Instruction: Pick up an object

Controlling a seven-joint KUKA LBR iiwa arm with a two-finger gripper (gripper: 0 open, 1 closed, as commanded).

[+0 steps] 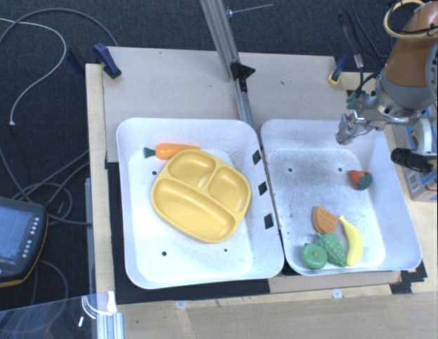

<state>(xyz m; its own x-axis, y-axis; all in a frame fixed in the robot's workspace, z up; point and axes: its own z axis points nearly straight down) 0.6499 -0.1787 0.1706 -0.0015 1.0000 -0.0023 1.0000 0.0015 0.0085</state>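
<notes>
2 white bins on the bench, side by side: L bin [134, 210] and R bin [406, 224].

L bin, 2 items: 1 yellow tray [200, 194] w/ 3 compartments, lying flat and rotated at a slant near bin centre; 1 carrot [171, 150], orange w/ green top, just beside the tray's upper L edge, near the bin's back wall, green end pointing L.

R bin, 5 items. 1 strawberry [359, 179], red w/ green cap, alone toward the R wall, mid-depth. Remaining 4 clustered at the front R corner: 1 orange slice [324, 220], 1 banana [352, 241], 1 green bumpy piece [333, 248] and 1 green round piece [314, 256]. Bumpy piece sits btwn round piece and banana, touching or nearly touching both; orange slice just behind them.

Arm enters from the R; orange band visible at upper R. Gripper [348, 128] hangs over the R bin's back R corner, tips pointing down toward the bin's back rim. Fingers look close together, w/ nothing btwn them; exact gap too small to judge. Gripper is well apart from the front cluster; the strawberry is the nearest item, below it in view, not touching.

Other: 1 metal pole [220, 27] running from top of view down to the gap btwn bins; 2 blue clamps [107, 60] at the bench's back corners; 1 pendant [14, 237] at L edge; cables on dark floor.
</notes>
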